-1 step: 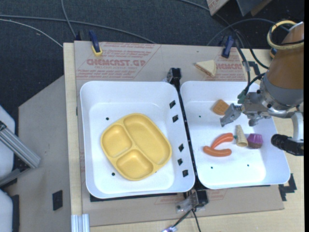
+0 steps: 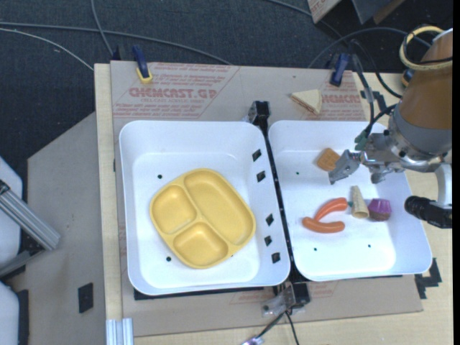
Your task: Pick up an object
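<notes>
In the right bin [image 2: 402, 261] lie a tan waffle-like square [image 2: 327, 159], an orange piece on a red sausage [image 2: 325, 218], a cream cone [image 2: 356, 200] and a purple piece [image 2: 379, 208]. My gripper [image 2: 360, 172] hangs over the bin's upper right part. It is open, with nothing between its fingers. One finger [image 2: 342, 168] sits just right of the tan square. The cone lies a little below the gripper.
A yellow divided plate [image 2: 202, 216] lies in the left bin [image 2: 136, 157]. A sandwich wedge [image 2: 307, 100] rests on the cardboard behind the right bin. Black clips [image 2: 259, 111] sit along the divider between the bins. The arm [image 2: 429, 99] covers the right bin's far right corner.
</notes>
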Motion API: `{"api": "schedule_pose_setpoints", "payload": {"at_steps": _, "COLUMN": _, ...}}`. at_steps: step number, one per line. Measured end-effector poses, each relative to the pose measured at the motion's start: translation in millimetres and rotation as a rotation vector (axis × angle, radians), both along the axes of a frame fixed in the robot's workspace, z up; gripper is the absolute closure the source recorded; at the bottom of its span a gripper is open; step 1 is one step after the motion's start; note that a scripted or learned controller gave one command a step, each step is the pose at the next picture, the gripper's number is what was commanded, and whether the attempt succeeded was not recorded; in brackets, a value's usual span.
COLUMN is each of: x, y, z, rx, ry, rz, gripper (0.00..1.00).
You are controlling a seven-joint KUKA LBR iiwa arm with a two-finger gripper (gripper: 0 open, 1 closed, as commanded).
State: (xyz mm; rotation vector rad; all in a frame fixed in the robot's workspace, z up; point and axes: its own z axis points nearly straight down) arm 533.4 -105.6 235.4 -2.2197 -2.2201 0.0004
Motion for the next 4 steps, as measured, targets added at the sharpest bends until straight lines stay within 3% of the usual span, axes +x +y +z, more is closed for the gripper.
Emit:
{"api": "schedule_pose_setpoints", "payload": {"at_steps": 2, "x": 3, "y": 6, "z": -108, "rx": 0.002, "ry": 0.007, "rz": 0.000, "gripper": 0.00}}
{"api": "schedule_pose_setpoints", "payload": {"at_steps": 3, "x": 8, "y": 4, "z": -145, "rx": -0.006, "ry": -0.016, "rz": -0.001, "gripper": 0.00}}
{"api": "schedule_pose_setpoints", "payload": {"at_steps": 4, "x": 9, "y": 5, "z": -134, "rx": -0.005, "ry": -0.019, "rz": -0.001, "gripper": 1.00}}
